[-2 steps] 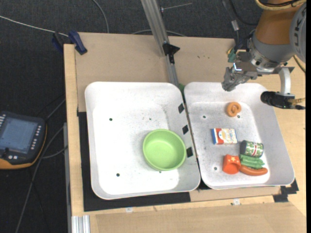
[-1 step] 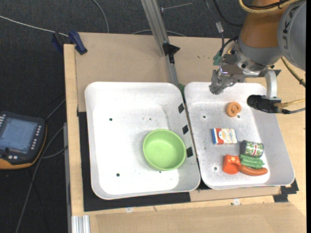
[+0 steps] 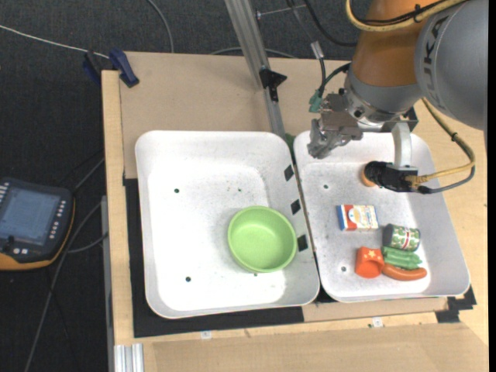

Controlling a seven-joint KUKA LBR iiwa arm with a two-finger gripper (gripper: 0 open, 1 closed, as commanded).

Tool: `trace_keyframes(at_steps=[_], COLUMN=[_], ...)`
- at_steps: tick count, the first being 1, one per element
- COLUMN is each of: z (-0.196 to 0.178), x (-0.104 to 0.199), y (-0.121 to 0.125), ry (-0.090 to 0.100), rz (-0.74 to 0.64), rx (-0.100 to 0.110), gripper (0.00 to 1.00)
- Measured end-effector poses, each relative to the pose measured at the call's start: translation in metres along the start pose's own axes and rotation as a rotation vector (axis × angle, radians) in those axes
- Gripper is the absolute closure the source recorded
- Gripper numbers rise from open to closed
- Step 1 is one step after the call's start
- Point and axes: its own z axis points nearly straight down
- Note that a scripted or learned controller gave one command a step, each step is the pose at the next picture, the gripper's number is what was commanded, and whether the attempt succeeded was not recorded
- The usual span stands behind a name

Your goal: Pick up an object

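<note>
- The step looks like the approach: the hand (image 3: 320,147) hovers over the upper left corner of the right white plastic bin (image 3: 442,231), carrying nothing visible; whether it is released or clenched, I cannot tell.
- The nearest candidate, a small white, blue and red carton (image 3: 357,217), lies flat at frame centre-right, below and right of the hand, well apart.
- The next move probably calls for shifting there and descending.
- A round green plastic bowl (image 3: 262,239) sits in the left white bin (image 3: 167,177).

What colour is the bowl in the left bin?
Light green, plain with no pattern: the bowl shows clearly in the camera view.
</note>
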Motion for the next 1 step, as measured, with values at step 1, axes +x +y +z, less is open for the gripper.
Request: trace_keyframes(at_steps=[1], z=[0.0165], x=[0.0519], y=[-0.0153], ry=[-0.001], rz=[0.000], rx=[0.002], gripper=[1.00])
